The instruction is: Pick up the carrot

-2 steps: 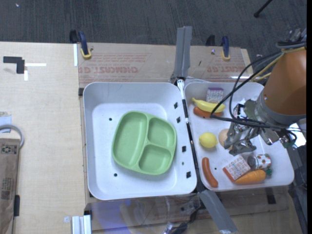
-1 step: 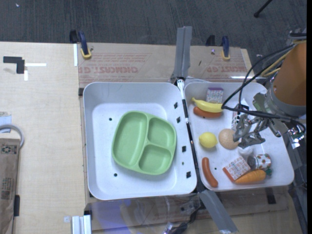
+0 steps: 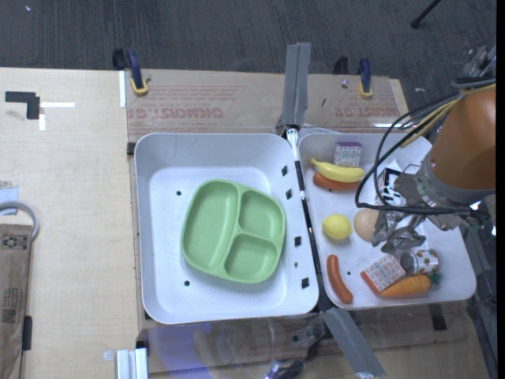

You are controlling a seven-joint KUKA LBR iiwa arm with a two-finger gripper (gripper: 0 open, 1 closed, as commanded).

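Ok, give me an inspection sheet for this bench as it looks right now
Surface: two white bins; left bin holds a green tray.
Job's things: carrot lies at the right bin's near edge.
Clutter: banana, lemon, two sausages, egg, small packets.
Gripper: gripper hovers just above the carrot, nothing seen between its fingers.
Cables: black loops off the arm.
Surroundings: clamps, cardboard, dark carpet.

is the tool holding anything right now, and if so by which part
Cannot be told. The tool hangs low in the right white bin, just above the orange carrot, but nothing is visibly between its tips; the carrot lies on the bin floor.
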